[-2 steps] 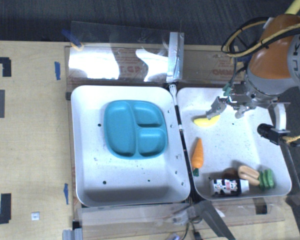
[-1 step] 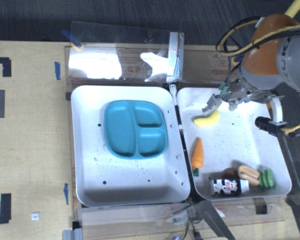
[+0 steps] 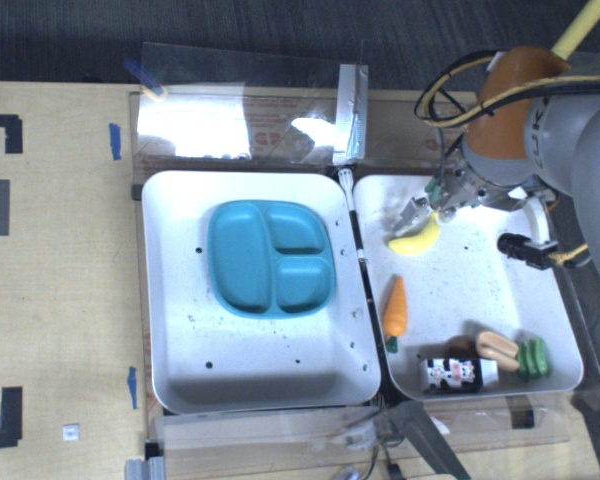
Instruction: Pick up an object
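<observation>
My gripper [image 3: 427, 208] hangs over the far left part of the right bin [image 3: 570, 353], reaching in from the upper right. Directly under its tip lies a yellow banana-like piece [image 3: 416, 240]; the tip overlaps its upper edge, and contact is unclear. An orange carrot [image 3: 395, 308] lies below, close to the bin's left wall. At the bin's near edge sit a small dark bottle with a white label [image 3: 458, 372], a toy hot dog [image 3: 497, 346] and a green toy [image 3: 533, 357].
The left bin [image 3: 170, 268] holds a blue divided plate [image 3: 272, 256]. A clear plastic sheet [image 3: 240, 118] and a metal divider post [image 3: 350, 113] stand behind the bins. Black and yellow cables [image 3: 450, 93] loop above the wrist. The wooden bench [image 3: 50, 268] extends to the left.
</observation>
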Robot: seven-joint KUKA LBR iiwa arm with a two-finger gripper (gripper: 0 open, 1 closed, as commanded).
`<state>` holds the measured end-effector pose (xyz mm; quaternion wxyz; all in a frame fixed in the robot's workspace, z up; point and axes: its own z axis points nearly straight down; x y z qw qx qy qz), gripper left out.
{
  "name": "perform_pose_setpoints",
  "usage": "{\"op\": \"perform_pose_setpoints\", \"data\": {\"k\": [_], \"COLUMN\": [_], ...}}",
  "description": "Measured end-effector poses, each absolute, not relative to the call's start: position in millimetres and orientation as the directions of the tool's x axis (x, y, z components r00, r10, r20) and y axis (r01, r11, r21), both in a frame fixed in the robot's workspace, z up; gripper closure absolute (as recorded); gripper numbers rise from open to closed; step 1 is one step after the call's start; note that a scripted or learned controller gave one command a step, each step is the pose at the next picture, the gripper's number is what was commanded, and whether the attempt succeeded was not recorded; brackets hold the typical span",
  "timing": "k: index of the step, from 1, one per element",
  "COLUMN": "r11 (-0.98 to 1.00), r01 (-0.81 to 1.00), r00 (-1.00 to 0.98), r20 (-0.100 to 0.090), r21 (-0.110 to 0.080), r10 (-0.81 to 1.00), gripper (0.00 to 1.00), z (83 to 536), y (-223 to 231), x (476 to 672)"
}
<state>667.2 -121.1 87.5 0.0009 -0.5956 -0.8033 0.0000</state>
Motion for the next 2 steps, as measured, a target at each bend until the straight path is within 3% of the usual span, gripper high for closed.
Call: {"op": "perform_pose_setpoints", "data": {"k": [1,2], "r11": [0.289,0.22], "r01": [0.957,0.975], "r00": [-0.289,-0.22], "r20": [-0.003,-0.003], "r21": [0.007,0.017], "r10": [0.957,0.975], "gripper": [1.0,1.0], "z": [99,223], "y": [-122,-57], "x": [668.8,670.7]}}
